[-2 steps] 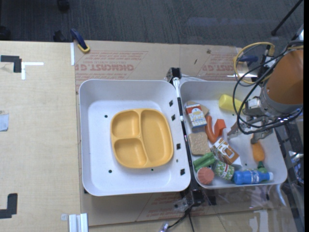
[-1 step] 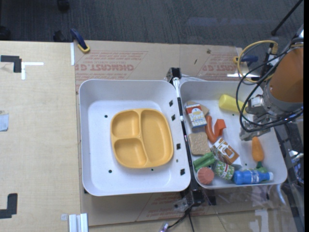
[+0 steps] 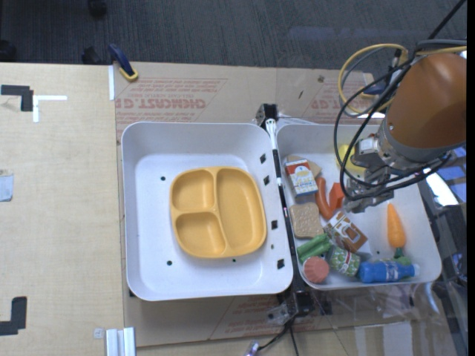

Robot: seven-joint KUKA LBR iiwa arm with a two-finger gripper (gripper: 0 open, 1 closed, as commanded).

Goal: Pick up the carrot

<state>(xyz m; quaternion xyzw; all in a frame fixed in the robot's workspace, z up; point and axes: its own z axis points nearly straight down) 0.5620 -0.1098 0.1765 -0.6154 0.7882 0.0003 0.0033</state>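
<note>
Bench bins [image 3: 141, 273]: plate [image 3: 218, 212], carrot [image 3: 395, 226].

A yellow three-part plate [image 3: 217, 212] sits alone in the left bin [image 3: 141, 273]. The right bin [image 3: 427, 269] is crowded: a small carton [image 3: 300, 179], a brown cracker [image 3: 305, 219], a blue bottle [image 3: 386, 271] lying flat, a red round piece [image 3: 316, 270] and green vegetables [image 3: 313, 245].
</note>
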